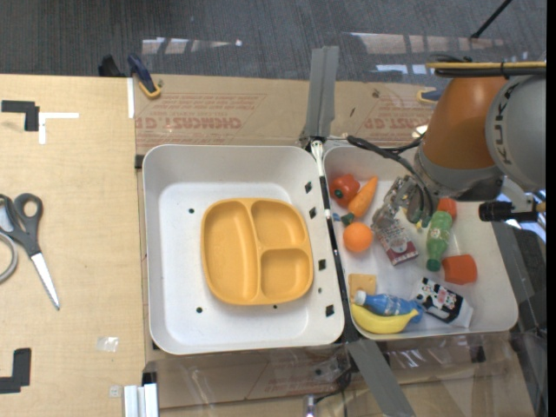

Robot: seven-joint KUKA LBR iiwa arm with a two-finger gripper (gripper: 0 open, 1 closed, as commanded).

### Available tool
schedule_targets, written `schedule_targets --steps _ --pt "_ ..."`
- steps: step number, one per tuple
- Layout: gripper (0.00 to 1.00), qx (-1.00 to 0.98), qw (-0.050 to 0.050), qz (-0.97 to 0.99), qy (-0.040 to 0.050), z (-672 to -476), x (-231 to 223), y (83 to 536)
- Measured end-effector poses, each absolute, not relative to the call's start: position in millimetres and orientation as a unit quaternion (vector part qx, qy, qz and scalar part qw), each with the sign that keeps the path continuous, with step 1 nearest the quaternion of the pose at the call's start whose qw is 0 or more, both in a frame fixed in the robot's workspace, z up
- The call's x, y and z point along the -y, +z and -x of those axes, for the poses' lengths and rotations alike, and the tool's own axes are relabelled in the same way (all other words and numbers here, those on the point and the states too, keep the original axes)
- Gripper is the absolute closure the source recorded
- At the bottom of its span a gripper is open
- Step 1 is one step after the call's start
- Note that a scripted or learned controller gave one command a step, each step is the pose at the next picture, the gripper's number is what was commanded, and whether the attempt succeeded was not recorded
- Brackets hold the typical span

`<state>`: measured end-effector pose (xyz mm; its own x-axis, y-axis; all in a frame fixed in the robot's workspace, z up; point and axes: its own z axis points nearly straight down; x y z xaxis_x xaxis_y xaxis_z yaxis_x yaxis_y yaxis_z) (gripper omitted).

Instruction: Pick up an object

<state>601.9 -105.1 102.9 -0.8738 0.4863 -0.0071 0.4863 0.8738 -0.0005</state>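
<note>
Around the hand (401, 205): carrot (364, 195), orange (357, 237), bottle (436, 234).

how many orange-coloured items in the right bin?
4: tomato and carrot at the far left, orange below them, cup at right. The arm may hide more.

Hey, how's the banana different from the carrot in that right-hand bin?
The banana is yellow and curved; the carrot is orange, straight and tapered. The banana lies at the near edge of the right bin, roughly crosswise, touching a blue item; the carrot sits at the far end, slanted, beside a tomato. The banana looks longer. Both lie flat in the same bin, apart from the gripper.
</note>
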Motion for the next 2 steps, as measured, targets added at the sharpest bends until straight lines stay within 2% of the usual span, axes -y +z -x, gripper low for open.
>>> schedule_targets --steps 1,2 --pt "0.00 -0.968 0.004 -0.252 -0.0016 -601.9 106.1 103.0" --pt "0.00 -0.952 0.000 -0.305 -0.0002 -564.6 117.6 91.7"
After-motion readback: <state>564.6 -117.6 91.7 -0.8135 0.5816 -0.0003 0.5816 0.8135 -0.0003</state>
